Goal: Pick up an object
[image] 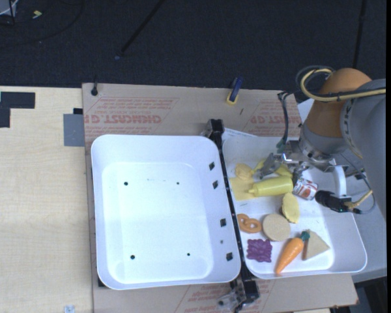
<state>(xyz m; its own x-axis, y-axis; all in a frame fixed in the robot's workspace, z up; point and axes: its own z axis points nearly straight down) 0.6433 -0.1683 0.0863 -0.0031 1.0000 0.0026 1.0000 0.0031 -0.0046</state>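
The right bin holds several toy foods. Among them are a yellow mustard bottle, a small yellow piece, a lemon, a red and white can, a pretzel, a round tan biscuit, purple grapes, a carrot and a tan wedge. My gripper is low in the back part of this bin, just above the mustard bottle and beside the small yellow piece. I see nothing lifted off the bin floor.
The left bin sits beside the right one, with a black divider between them. Both stand on a cardboard sheet. My arm and its cables cover the right bin's back right corner. A blue and yellow clip lies on the cardboard's far edge.
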